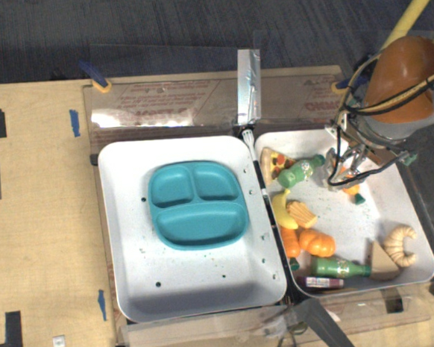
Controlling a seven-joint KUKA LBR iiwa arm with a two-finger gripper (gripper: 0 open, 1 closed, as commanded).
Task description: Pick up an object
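Hovering arm [390, 92] overhangs right bin's [418, 213] far edge; toys [305, 233] crowd its left.

The arm [400, 80] is seen entering from the right edge, its orange band turned toward the camera and dark cables looped around the wrist. The end effector [345, 168] is pointed downward and to the left, hanging low beneath the wrist; its tip is blurred by cables.
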